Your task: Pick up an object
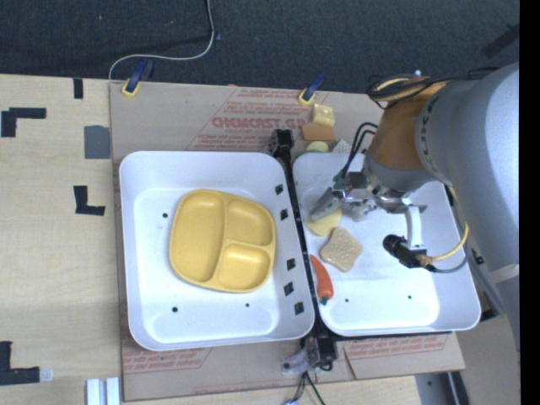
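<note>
Fig. 1: I saw my claw (pixel 331 202), its opening impossible to tell, low in the right white bin (pixel 422 310) above the pale yellow rounded piece (pixel 323 221) beside the tan bread-like slice (pixel 341 249); crowding against the divider risked a slipped grasp.

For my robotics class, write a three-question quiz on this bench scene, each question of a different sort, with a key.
1. True or false: the yellow divided plate lies in the same bin as the slice of bread.
2. Multiple choice: the carrot lies A) on the yellow divided plate, B) in the right bin near the divider, C) outside both bins.
3. Fill in: the end effector is over the ____ bin, next to a pale yellow food piece.

Key
1. False: the plate is in the left bin, the bread in the right.
2. B
3. right
</note>
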Controlling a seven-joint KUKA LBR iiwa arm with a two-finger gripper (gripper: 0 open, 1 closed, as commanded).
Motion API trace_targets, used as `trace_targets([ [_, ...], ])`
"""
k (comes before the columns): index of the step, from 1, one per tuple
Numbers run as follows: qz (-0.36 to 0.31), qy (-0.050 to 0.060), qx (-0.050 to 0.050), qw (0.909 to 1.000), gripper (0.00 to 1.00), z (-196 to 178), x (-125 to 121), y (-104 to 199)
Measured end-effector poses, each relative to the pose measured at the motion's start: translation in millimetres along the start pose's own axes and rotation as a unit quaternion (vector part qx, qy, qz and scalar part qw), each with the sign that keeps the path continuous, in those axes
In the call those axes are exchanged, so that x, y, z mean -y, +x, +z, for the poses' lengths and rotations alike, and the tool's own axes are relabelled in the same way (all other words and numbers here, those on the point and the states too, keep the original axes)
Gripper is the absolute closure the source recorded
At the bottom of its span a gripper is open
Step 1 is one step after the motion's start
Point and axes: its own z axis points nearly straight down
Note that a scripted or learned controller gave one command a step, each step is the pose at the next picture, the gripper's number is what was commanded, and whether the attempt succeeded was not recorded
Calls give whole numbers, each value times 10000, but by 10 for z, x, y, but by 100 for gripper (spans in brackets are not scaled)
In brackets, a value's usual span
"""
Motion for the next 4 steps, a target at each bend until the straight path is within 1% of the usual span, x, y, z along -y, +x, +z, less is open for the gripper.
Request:
trace_targets([
  [1,-3,-5,1,10000,0,0,42,72],
  [2,-4,1,-9,10000,0,4,-88,26],
  [3,-21,46,13,10000,0,10,-548,93],
  [4,2,12,-2,10000,0,5,-171,79],
])
